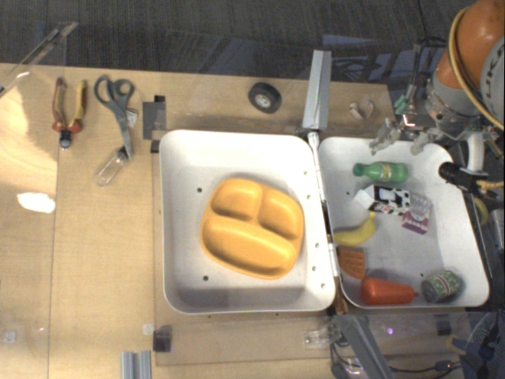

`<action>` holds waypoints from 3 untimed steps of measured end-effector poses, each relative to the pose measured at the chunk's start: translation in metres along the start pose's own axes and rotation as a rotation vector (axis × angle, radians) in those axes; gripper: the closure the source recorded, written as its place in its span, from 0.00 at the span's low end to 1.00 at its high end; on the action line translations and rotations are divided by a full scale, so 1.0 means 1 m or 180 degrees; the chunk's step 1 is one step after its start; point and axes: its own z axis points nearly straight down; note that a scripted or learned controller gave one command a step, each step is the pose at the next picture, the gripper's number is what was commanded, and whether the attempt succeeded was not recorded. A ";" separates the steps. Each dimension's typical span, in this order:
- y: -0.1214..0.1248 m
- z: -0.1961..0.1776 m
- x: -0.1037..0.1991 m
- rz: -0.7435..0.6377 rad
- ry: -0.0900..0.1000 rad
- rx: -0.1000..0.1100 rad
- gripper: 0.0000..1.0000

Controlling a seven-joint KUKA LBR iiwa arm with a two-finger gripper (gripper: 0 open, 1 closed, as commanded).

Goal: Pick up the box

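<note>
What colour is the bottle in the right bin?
Green bottle, lying on its side, clearest in the camera view.

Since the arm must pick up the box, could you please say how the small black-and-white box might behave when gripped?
The box looks like thin carton, so probably light and crushable. It lies flat, touching the banana, so a push may nudge both. Lying low, it probably offers the gripper little edge.

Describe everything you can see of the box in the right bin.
The box is small, with a black-and-white patterned face, likely printed cardboard. It lies flat and slightly askew near the middle of the right bin, on the bin floor. It sits just below the green bottle, above the banana, and beside a small purple packet that it seems to touch or nearly touch. Its print is too small to read.
</note>
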 end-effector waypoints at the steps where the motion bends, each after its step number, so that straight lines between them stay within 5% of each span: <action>1: -0.035 0.099 0.057 -0.0152 0.0000 -0.0011 0.00; 2: -0.074 0.049 -0.011 -0.0590 -0.0005 -0.0015 0.00; 3: -0.116 0.028 -0.027 -0.0729 -0.0005 -0.0013 0.00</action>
